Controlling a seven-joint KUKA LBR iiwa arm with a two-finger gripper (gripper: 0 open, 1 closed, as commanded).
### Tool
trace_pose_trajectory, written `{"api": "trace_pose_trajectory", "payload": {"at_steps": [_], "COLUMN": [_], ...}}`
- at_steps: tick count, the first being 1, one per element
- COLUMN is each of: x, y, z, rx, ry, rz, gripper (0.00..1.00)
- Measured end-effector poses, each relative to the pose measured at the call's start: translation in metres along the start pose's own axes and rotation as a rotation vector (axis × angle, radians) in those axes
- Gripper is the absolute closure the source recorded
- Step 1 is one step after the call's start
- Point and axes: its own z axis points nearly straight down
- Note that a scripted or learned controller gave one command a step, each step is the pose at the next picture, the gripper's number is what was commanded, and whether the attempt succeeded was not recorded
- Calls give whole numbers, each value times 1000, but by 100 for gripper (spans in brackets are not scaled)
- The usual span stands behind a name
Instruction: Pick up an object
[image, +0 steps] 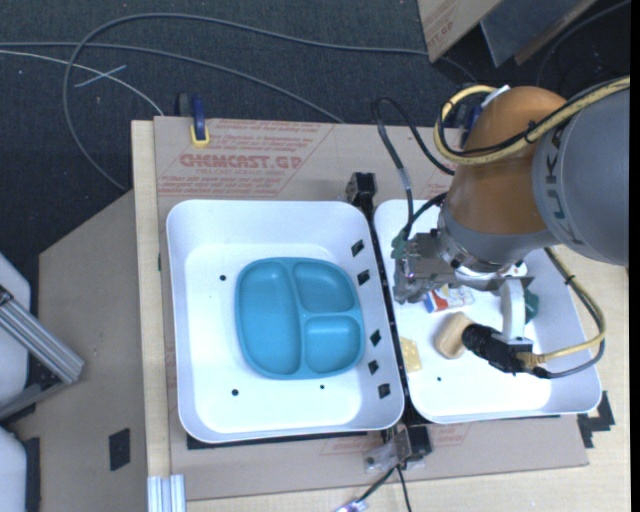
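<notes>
So the arm (500, 170) comes in from the right and sits low over the right bin (500, 395), with its orange band covering most of that bin's top half. The gripper (412, 280) is down near the bin's left wall, close to the divider between the two bins. From this angle I honestly can't tell whether it's open or closed, or whether it's got anything, because the wrist blocks too much of it. The loose stuff is all in that same right bin. A small red, white and blue packet (447, 298) lies just beside the gripper on its right. A tan cork-looking chunk (451, 336) sits a bit below that, tilted. A little yellow bit (410, 352) is near the left wall, below the gripper and left of the tan chunk. There's also a green and white thing (522, 303) further right, partly hidden, so I can't make out what it is. Over in the left bin (190, 300) a blue divided plate (298, 316) lies flat around the middle, well apart from the gripper. Both bins sit on a brown board (250, 150) with red lettering printed on it.
</notes>
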Motion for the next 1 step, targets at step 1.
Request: {"api": "trace_pose_trajectory", "payload": {"at_steps": [1], "x": [56], "y": [-9], "z": [-9], "rx": [-4], "ry": [1], "rz": [-2], "gripper": [100]}}
